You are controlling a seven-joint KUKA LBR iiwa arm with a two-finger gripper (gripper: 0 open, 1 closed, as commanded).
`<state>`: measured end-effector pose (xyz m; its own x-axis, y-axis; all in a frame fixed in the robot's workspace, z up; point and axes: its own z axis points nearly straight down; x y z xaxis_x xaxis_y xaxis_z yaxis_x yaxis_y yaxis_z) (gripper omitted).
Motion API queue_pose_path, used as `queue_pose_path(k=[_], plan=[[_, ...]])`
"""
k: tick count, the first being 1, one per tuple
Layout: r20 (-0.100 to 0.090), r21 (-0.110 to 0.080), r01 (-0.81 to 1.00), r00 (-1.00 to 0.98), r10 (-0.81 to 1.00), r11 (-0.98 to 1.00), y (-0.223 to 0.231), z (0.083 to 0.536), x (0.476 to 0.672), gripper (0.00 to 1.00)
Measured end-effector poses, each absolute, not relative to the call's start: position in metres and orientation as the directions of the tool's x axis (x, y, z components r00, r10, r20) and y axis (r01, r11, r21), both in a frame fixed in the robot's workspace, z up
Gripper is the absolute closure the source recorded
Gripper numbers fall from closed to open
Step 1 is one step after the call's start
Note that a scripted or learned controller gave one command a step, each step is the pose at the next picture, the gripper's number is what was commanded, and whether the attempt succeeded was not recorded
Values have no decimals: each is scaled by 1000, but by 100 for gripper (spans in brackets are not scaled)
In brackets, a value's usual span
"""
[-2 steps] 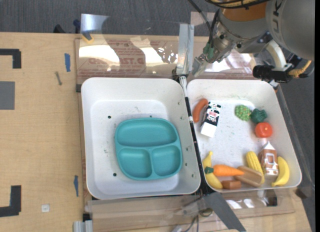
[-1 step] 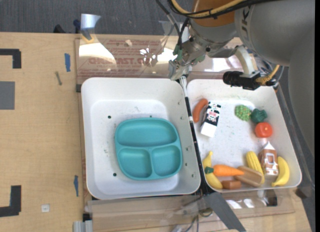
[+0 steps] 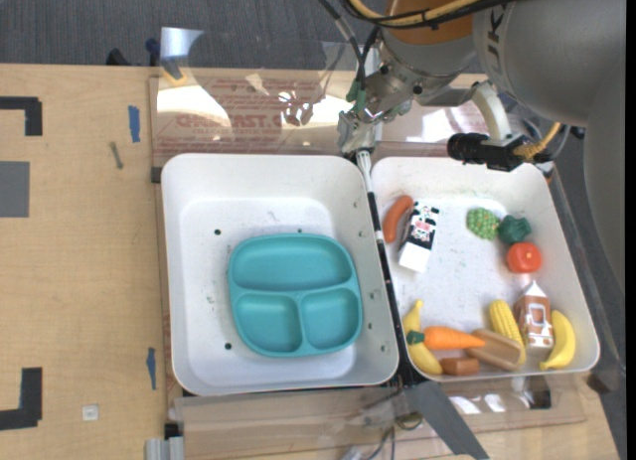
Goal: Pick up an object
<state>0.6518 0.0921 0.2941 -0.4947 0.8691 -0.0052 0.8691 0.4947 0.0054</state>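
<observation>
My gripper (image 3: 355, 138) hangs over the far rim where the two bins meet, above the back left corner of the right bin (image 3: 566, 249). Nothing shows in it. In the right bin lie a red sausage (image 3: 397, 217) and a black-and-white milk carton (image 3: 421, 236) closest to the gripper. Farther right sit a light green bunch (image 3: 483, 222), a dark green vegetable (image 3: 515, 229) and a red tomato (image 3: 524, 257). Along the near edge lie a carrot (image 3: 453, 337), a corn cob (image 3: 505, 318), a small juice carton (image 3: 537, 317) and a banana (image 3: 566, 341).
The left bin (image 3: 189, 249) holds a teal divided plate (image 3: 294, 292). The arm's grey and orange body (image 3: 447, 1) looms over the back of the right bin, with a black part (image 3: 484, 150) jutting over its far rim. Bare bench (image 3: 70, 249) lies to the left.
</observation>
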Motion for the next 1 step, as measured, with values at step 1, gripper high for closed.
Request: queue_pose_path(k=[1], plan=[[-2, 5, 897, -442, 897, 442, 130, 295, 667, 100]])
